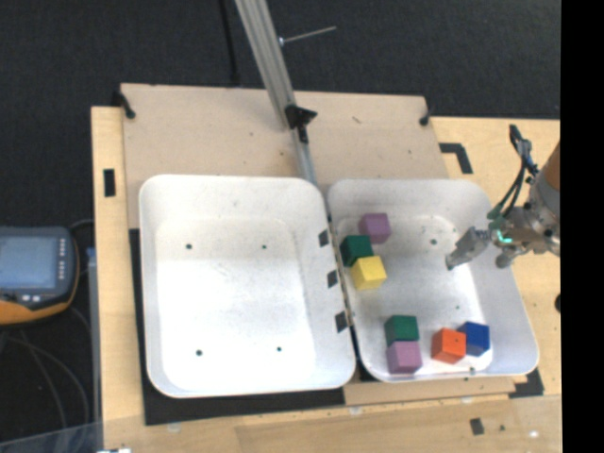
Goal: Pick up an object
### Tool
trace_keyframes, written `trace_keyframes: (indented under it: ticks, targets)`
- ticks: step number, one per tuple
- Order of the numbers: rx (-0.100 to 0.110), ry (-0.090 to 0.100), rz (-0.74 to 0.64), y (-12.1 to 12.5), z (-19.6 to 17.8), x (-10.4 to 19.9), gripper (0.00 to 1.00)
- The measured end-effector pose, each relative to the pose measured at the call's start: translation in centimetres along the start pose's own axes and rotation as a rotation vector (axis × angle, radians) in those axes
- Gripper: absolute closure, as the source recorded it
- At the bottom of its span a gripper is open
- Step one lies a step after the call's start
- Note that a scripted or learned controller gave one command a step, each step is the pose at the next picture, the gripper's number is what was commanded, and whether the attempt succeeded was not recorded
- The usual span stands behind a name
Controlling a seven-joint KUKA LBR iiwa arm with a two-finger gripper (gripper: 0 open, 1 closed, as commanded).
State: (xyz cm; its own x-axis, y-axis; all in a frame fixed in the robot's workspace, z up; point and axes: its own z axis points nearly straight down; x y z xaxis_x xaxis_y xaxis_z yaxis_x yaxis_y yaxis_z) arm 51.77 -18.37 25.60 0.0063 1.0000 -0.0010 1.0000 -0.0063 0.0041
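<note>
Blocks lie scattered in the right bin (491,206), seven of them in two loose groups. Near the bin's left wall a purple block (376,226) sits at the top, a dark green block (356,249) just below and left of it, and a yellow block (369,272) touching the green one's lower right corner. Toward the bin's near edge a second green block (402,328) stands directly above a second purple block (404,356), the two touching. Just to their right an orange block (449,345) and a blue block (475,337) press against each other.

The gripper (483,248) hangs over the right side of this bin, well apart from every block. Its two grey fingers are spread open, one (464,249) reaching left and down, the other toward the bin's right rim, and nothing sits between them.

The left bin (236,192) adjoins the right one on the wooden bench (359,111). A slanted metal rail (264,45) rises from behind the bins. A small screen device (36,267) rests off the bench's left edge.
</note>
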Motion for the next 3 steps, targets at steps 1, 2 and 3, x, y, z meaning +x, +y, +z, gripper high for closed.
trace_keyframes:
  ticks: [1, 2, 3]
  targets:
    - [-0.003, -0.003, -0.005, 0.4, -5.4, -2.4, 0.0]
    - [0.002, -0.002, -0.007, 0.3, -5.2, -2.4, 0.0]
    - [0.01, 0.004, -0.013, -3.4, 0.3, 5.0, 0.0]
